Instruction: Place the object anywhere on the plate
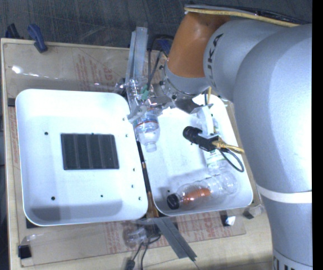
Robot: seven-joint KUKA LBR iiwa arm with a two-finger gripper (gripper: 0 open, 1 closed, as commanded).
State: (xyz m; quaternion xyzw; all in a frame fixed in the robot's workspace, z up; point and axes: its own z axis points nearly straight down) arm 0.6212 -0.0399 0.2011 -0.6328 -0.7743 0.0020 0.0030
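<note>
A dark grey ribbed plate [90, 151] lies flat in the middle of the left white bin [32, 111]. My gripper [139, 107] hangs over the wall between the two bins, near their far end. It is shut on the neck of a small clear plastic bottle [148, 131]. The bottle hangs below the fingers, just right of the plate's far right corner and above the seam. The arm's orange band [189, 44] and grey body cover the right bin's far right part.
In the right bin [167, 167] a clear bottle [200, 193] with a black cap and orange-brown contents lies along the near wall. Another clear item with a white label [213, 159] lies by the right wall. A clear upright strip [139, 55] stands behind the bins.
</note>
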